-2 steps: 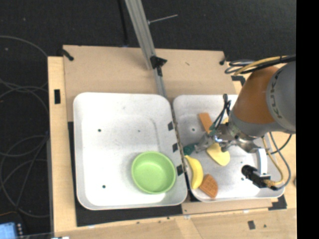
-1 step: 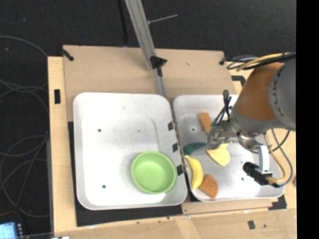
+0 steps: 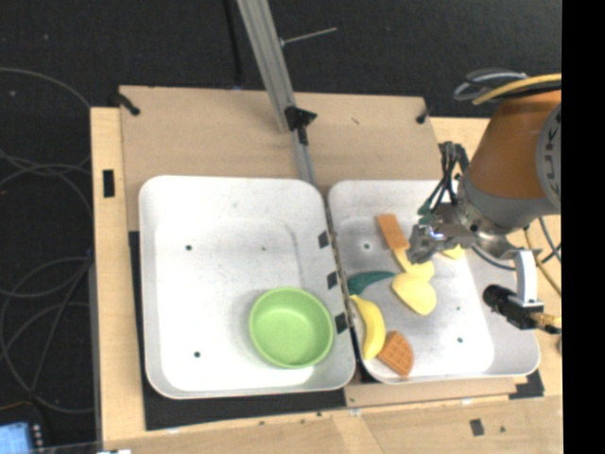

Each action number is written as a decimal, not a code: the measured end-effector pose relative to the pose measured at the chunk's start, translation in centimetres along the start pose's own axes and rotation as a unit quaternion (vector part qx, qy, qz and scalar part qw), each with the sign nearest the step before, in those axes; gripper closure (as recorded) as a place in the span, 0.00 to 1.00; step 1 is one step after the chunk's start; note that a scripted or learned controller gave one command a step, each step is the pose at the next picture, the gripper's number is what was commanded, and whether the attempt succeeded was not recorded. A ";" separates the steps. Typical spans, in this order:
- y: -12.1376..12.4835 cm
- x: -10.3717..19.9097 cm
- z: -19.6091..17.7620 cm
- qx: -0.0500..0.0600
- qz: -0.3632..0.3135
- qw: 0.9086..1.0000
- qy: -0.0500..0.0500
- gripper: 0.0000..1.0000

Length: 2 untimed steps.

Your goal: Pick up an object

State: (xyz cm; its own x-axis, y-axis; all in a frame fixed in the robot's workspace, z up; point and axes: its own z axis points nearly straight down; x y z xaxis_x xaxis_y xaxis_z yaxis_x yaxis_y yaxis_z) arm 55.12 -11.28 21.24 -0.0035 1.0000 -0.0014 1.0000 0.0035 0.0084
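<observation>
Camera view, 1 green bowl (image 3: pixel 291 326) L bin (image 3: pixel 189 216), 1 banana (image 3: pixel 370 324) R bin (image 3: pixel 473 348)

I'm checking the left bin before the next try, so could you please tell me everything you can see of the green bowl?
The green bowl is a round, light green dish, smooth and matte like plastic, with a thick rim and nothing visible inside. It sits upright, mouth up, on the floor of the left bin, in that bin's near right corner, close to the divider between the bins. Only the bin floor appears to touch it. The gripper is over the right bin, well away from it.
</observation>
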 end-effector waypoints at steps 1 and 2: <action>0.1 -0.1 -1.7 0.003 0.000 1.000 0.001 1.00; 0.6 4.3 -2.5 0.003 0.000 1.000 0.001 1.00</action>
State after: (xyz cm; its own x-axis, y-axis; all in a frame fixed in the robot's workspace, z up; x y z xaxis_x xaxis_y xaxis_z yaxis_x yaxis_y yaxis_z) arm 55.66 -6.94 23.70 -0.0042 1.0000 0.0011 1.0000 0.0042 0.0029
